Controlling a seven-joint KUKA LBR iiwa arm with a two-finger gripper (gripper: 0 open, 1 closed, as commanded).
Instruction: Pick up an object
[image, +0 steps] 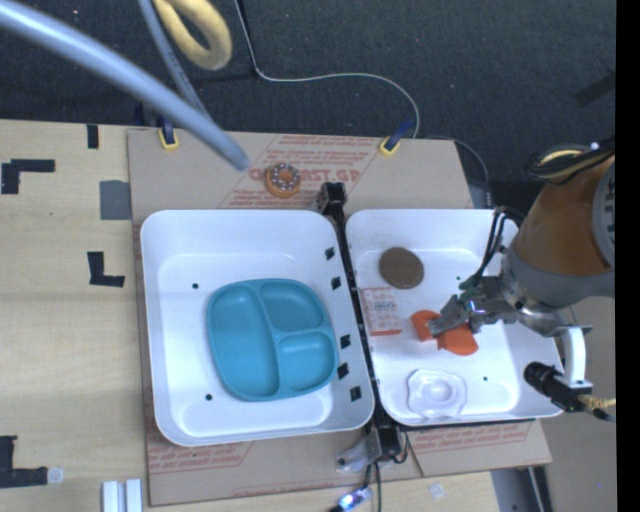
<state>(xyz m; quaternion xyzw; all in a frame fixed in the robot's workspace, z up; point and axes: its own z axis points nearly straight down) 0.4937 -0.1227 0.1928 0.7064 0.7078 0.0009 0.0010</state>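
The worktop (60, 300) is pale wood with black marks, and a brown cardboard sheet (300, 165) lies on it under two shallow white bins set side by side. Taking the left bin (175, 250) as the landmark: it holds a blue divided plate (270, 337), lying flat near its middle. The right bin (440, 225) touches the landmark bin along a black seam. The grey arm with its orange band (560, 240) comes in over the far side of the right bin, well apart from the left bin. Its gripper (452, 325) is low inside the right bin, right at an orange object (458, 343) lying on the bin floor; the dark fingers overlap the orange piece, and whether they are closed on it or merely beside it cannot be told from this angle. Farther back in the right bin, nearer the landmark bin than the gripper is, lies a brown round disc (401, 267). A clear, pale round item (435, 392) sits at the near edge of the right bin. Behind the landmark bin, on the cardboard, rests a small sprinkled doughnut (283, 179)
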